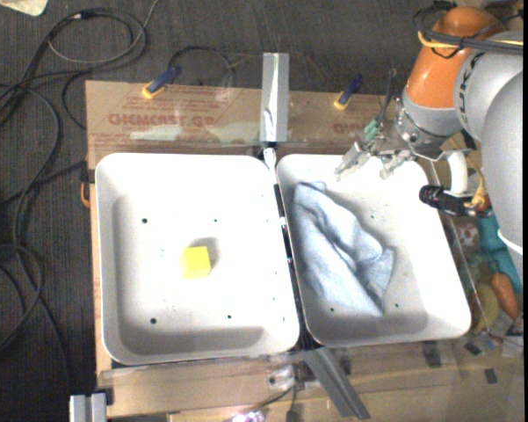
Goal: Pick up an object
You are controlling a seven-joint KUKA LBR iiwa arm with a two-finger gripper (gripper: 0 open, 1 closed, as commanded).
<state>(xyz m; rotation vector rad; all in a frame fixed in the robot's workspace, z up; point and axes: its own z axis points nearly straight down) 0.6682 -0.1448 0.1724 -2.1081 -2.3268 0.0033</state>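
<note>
A small yellow block lies near the middle of the left bin. A crumpled light-blue cloth spreads across the left and middle of the right bin. My gripper hangs above the far edge of the right bin, up and to the right of the cloth. Its fingers are spread open and nothing is between them. The arm with its orange band reaches in from the upper right.
A metal divider post stands behind the seam between the bins. Cardboard with clamps lies behind the bins. Cables run over the floor at left. Small objects sit beside the right bin's right edge.
</note>
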